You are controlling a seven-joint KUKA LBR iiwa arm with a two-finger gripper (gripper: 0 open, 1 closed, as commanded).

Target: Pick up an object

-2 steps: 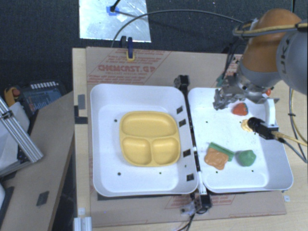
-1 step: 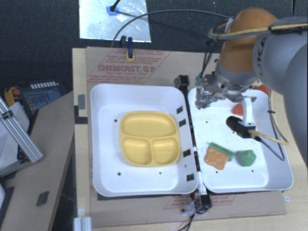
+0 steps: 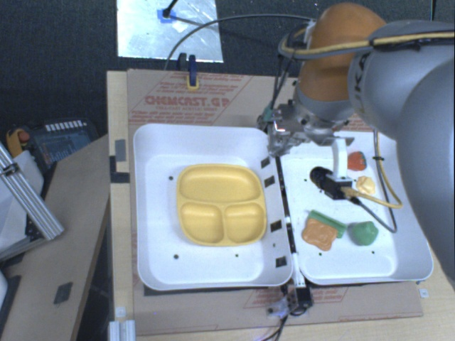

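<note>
Gripper: the gripper (image 3: 279, 139) hangs at the far end of the wall (image 3: 281, 204) where the two bins meet, at the inner far corner of the right bin (image 3: 370, 272). Whether it is spread or closed cannot be made out from this slant, and nothing shows in its grasp.
Candidates: five small pieces lie in the right bin. They are a red piece (image 3: 356, 161), a cream piece (image 3: 365, 185), a green bar (image 3: 327, 222), an orange piece (image 3: 319, 234) and a green lump (image 3: 364, 233).
Left bin: the left bin (image 3: 153, 190) holds a yellow tray (image 3: 220, 203) with three compartments, lying flat.
Where the pieces are: all are apart from the gripper. The red and cream pieces sit near the bin's right side, and the other three are nearer the front.
Step, as judged: no pick is made yet, and the gripper is not over any piece.
Risk 1: going straight down here would likely meet the wall or bare bin floor, because nothing lies beneath.
Risk 2: the green bar touches the orange piece, so a grasp there may catch both or push one aside.
Risk 3: the flat pieces sit low and could slip out of a shallow pinch.
Long axis: the green bar runs from the view's upper left to lower right, so closing across its narrow width looks best. The lump, the red piece and the cream piece show no clear long axis.
</note>
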